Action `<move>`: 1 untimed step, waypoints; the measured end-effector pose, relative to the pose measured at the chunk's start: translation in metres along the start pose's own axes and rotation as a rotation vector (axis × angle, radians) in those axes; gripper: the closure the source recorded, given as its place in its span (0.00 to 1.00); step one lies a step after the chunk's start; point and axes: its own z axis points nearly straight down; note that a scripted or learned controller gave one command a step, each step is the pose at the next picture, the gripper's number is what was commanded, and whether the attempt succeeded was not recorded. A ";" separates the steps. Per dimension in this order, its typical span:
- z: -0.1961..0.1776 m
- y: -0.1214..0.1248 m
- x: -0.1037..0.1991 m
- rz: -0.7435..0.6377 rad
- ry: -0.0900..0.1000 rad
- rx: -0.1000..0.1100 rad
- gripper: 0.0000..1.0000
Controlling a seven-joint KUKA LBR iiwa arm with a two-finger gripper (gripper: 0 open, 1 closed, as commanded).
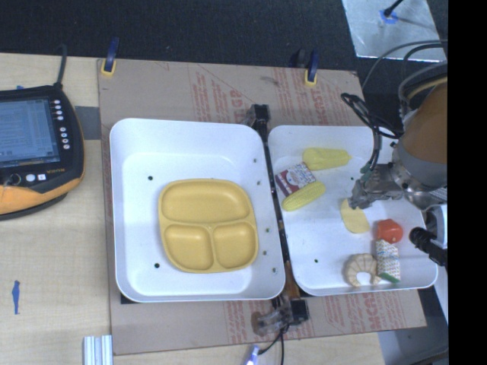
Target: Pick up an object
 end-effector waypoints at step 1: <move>-0.046 -0.002 0.045 0.002 0.002 -0.001 1.00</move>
